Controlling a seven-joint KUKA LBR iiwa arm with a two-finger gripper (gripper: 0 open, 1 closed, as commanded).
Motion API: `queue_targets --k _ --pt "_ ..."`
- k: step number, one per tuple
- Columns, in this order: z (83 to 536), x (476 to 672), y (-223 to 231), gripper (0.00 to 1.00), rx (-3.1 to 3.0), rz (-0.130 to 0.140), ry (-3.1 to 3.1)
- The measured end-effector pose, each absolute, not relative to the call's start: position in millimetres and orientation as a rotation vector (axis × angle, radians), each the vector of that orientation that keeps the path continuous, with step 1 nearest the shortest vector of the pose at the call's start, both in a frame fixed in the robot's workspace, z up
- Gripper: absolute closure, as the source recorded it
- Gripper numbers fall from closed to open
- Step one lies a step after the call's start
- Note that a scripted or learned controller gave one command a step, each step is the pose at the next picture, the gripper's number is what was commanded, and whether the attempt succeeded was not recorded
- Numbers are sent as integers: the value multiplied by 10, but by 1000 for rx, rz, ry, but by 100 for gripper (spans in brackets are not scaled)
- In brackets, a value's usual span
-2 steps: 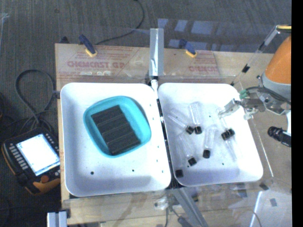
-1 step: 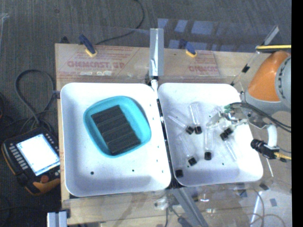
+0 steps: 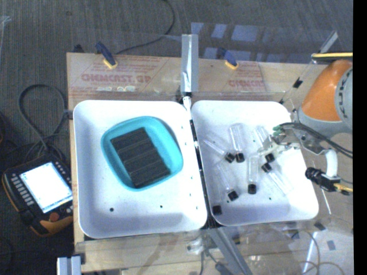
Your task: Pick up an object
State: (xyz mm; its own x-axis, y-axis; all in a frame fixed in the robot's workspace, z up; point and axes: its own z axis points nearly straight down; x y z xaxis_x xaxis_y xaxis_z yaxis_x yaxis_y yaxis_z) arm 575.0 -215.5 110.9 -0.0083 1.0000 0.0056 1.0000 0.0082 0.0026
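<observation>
Overhead, the gripper (image 3: 279, 144) hovers near the right bin's (image 3: 298, 208) far right corner above clear tubes (image 3: 236, 145); finger state unclear. Best to centre over one tube.

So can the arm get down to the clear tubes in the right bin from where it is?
Probably yes. The gripper is already over the right bin, beside the clear tubes, which lie loose and uncovered. They're crowded, though, so a clean grasp on one looks less certain.

Grey arm (image 3: 344, 105), orange band, black cables, white fitting
</observation>
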Motion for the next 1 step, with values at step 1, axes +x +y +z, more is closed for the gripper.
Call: queue_targets --k 1 --pt "1904 6113 -1390 100 -2355 2 -2080"
